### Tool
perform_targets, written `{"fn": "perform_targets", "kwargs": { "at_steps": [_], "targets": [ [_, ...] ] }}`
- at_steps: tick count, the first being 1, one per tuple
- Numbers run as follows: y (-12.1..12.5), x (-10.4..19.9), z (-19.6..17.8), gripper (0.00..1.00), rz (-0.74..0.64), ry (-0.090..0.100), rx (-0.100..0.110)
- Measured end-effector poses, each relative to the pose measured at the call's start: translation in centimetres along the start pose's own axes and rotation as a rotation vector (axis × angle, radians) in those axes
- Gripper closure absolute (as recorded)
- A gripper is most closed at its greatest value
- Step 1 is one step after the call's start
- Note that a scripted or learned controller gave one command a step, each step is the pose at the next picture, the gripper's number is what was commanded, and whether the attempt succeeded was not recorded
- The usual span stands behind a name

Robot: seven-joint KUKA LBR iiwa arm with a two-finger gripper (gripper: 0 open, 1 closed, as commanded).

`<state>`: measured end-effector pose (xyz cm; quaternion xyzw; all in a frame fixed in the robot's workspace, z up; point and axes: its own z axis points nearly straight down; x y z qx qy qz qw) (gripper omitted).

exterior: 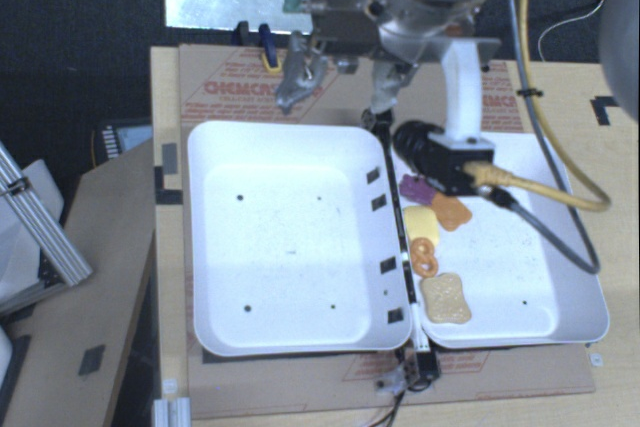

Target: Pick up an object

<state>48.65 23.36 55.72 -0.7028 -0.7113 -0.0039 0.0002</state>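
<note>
The arm enters from the right and hangs over the far edge of the tabletop; its pincer (pixel 335 85) sits above the far rim of the left bin (pixel 290 245), near the divider between the two bins; the two fingers (pixel 297 80) stand apart with nothing between them, so the pincer is open and carries no load.

The candidate objects all lie in the right bin (pixel 530 295), packed along its left wall beside the divider: a purple piece (pixel 414 187) farthest back; a yellow piece (pixel 420 221) and an orange piece (pixel 453 212) just beside it; an orange ring (pixel 424 257) nearer the front; a tan, bread-like slice (pixel 446 299) closest to the near edge.

Probable faults from this position:

- Wrong bin; the pincer is over the left bin, which offers no object beneath it; a straight descent would likely close on nothing.
- Wall contact; the objects hug the left wall of the right bin, so one finger may strike the rim or divider before the other reaches the object.
- Crowding; the purple, yellow and orange pieces touch or nearly touch, so a closure may nudge a neighbour or catch two at once.
- Flat profile; the slice and ring appear low, and the fingers may slide over them.
- Cable interference; the black fitting (pixel 440 160) and yellow cable (pixel 540 187) lie over the far part of the right bin, close to the purple piece.
</note>
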Motion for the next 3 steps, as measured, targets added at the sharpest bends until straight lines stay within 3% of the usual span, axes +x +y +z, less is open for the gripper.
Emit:
{"fn": "perform_targets", "kwargs": {
  "at_steps": [3],
  "targets": [
    [0.00, 0.00, 0.00, 0.00, 0.000, 0.000, 0.000]
  ]
}}
